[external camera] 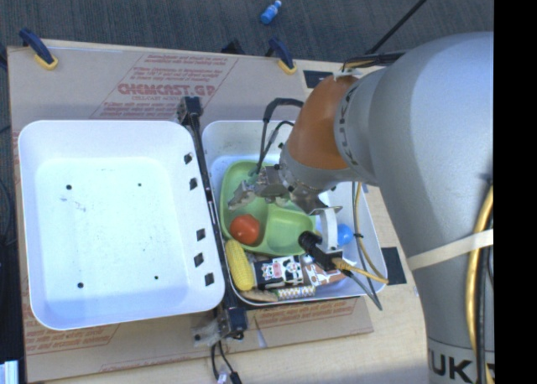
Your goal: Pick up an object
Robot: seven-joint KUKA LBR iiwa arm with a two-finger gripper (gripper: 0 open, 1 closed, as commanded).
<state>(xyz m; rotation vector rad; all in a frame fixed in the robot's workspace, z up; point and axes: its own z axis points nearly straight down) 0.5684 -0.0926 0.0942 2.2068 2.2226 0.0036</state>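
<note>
The arm reached from the right into the right bin (220,141), its pincer (252,192) low over the green bowl (281,225) amid crowded items, the red ball (245,228) and corn cob (239,267) just near-left; the pincer's opening could not be told.

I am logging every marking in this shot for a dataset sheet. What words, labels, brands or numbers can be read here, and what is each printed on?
"CHEMCAST GP": red print on the cardboard sheet under the bins; the smaller red lines around it are too blurred to read.
"UK": black letters, cut off by the picture's edge, on the grey arm.
Small printed package in the right bin: print too small to read.
</note>
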